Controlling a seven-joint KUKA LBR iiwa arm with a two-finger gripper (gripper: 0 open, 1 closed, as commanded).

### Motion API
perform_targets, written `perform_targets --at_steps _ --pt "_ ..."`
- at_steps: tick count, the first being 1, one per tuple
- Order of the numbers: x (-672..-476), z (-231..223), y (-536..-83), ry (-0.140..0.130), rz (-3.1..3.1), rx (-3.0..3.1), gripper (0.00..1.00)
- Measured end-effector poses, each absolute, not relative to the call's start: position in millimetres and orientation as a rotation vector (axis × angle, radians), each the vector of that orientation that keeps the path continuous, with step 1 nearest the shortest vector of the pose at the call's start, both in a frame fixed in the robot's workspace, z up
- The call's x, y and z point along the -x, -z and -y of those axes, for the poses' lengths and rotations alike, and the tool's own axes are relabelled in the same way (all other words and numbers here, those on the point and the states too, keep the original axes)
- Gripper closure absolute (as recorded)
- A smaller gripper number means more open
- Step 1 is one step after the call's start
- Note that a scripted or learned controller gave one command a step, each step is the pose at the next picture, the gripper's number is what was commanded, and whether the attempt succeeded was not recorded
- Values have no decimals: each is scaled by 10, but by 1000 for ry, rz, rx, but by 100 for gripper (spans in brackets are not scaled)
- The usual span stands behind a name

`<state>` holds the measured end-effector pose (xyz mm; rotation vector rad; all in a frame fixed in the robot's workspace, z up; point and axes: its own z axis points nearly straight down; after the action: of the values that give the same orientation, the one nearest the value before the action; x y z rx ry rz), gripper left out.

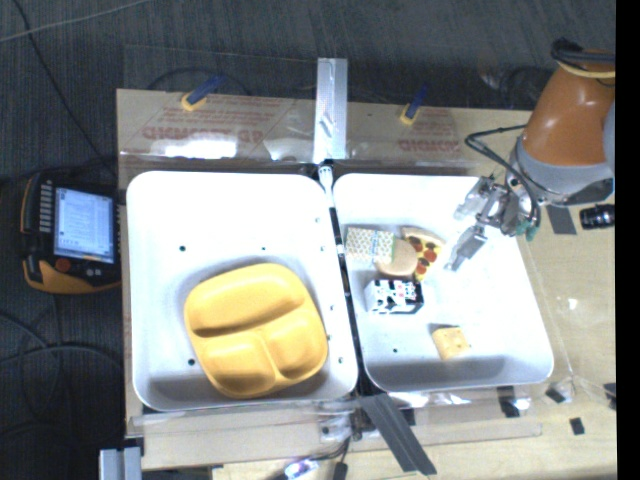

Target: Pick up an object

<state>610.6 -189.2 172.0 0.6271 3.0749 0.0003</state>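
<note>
Arm: the grey KUKA arm with its orange band (568,118) reaches in from the right, over the far right corner of the right-hand shallow white bin (520,358).
Gripper: the two-finger gripper (478,230) hangs above the bin's far right part, fingers spread apart with nothing between them, tilted toward the bin's middle.
Candidate objects: a tight cluster lies left of the gripper, near the divider between the bins: a pale checked square packet (364,240), a tan rounded toy with red and yellow spots (412,251), and a black-and-white patterned block (393,295) just nearer the camera. They touch or nearly touch.
Lone object: a small orange-yellow cube-like piece (451,342) sits apart in the near right part of the same bin.
Left bin: the left-hand white bin (160,268) holds a yellow plastic divided tray (256,326); it looks too broad and flat for this gripper.
Step in hand: by my reading, the approach, with no object yet chosen or touched.
Doing it well: the lone piece looks the safest target, since the fingers can straddle it without nudging neighbours. Centre over it, come straight down, and close only once both fingers flank it.
Risk: going for the cluster may pinch two things or push one aside.
</note>
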Motion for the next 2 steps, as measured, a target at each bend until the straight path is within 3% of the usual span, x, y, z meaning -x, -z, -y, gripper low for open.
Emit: perform_targets --at_steps 1,2 --pt "-6045 1325 -910 2 -3119 -276 0" --pt "-6103 1067 -912 11 -3111 -300 0"
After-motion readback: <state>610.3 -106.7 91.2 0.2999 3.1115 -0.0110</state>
